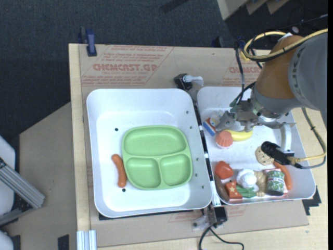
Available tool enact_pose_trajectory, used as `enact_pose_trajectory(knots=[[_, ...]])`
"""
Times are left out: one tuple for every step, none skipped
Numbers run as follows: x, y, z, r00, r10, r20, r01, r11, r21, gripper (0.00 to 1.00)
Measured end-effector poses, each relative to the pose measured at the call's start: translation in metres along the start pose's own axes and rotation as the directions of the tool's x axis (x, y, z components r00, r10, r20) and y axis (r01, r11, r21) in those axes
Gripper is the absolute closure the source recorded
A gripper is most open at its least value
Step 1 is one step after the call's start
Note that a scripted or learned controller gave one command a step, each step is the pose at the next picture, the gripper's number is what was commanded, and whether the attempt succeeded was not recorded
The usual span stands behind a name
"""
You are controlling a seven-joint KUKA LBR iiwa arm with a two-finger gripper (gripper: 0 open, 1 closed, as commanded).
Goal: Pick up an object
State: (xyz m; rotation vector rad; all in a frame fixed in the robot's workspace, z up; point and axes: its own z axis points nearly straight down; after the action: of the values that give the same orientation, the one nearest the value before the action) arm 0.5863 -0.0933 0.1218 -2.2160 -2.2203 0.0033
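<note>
My gripper (229,120) hangs low over the back of the right bin (218,97), reaching in from the right. Just in front of it lie a yellow banana (242,135) and a pink-orange round fruit (224,139); I cannot make out whether it touches either. A small blue and orange piece (209,127) lies to its left by the bin wall. Nothing is visibly held.
The front of the right bin holds a red tomato (223,169), a white garlic bulb (246,178), a green-labelled can (276,181), a cookie (261,155) and an orange carrot (285,175). The left bin (99,105) holds a green divided plate (156,156) and an orange sausage (119,170).
</note>
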Motion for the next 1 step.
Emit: enact_pose_trajectory(knots=[[-0.0085,-0.0022,0.0296,1.000,0.002,0.004,-0.002,1.000,-0.016,0.00]])
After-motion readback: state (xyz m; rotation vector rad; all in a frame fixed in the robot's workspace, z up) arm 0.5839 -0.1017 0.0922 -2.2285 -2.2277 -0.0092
